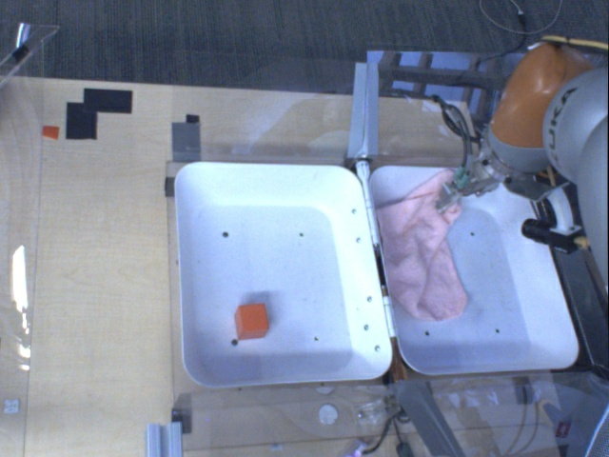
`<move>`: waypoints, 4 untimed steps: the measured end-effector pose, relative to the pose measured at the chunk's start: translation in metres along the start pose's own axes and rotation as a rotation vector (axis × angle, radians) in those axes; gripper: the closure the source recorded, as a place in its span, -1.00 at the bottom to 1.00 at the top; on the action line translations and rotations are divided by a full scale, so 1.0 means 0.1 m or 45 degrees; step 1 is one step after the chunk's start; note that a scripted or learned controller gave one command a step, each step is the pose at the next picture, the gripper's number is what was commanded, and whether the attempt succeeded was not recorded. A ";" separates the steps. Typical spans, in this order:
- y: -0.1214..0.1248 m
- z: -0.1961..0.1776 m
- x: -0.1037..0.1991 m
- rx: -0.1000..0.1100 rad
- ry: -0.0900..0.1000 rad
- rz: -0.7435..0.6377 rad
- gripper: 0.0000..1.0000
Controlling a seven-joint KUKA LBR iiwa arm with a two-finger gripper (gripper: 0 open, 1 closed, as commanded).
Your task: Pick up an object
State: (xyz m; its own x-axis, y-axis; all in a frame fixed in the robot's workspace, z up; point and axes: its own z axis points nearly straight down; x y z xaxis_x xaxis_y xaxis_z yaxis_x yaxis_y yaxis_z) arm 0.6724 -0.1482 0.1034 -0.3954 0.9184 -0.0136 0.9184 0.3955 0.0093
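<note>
A pink cloth lies in the right bin, stretched from the bin's front middle up to its back. Its upper corner rises to a point at my gripper, which hangs over the back of the right bin and is shut on that corner. The rest of the cloth drapes down onto the bin floor. A small orange cube rests in the left bin, near its front, far from the gripper.
A metal divider runs between the bins at the back. The arm's orange band and grey body fill the upper right. Black and orange markers lie on the wooden bench at the far left.
</note>
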 end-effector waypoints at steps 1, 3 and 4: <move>-0.03 0.03 0.02 0.016 0.013 0.001 -1.00; 0.00 -0.09 0.02 0.009 0.007 -0.005 -1.00; -0.06 0.01 -0.03 0.017 0.018 -0.086 -1.00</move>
State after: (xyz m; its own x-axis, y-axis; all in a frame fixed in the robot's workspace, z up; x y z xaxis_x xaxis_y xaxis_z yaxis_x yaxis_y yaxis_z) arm 0.6681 -0.1529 0.1022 -0.4566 0.8897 0.0007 0.8897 0.4566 -0.0044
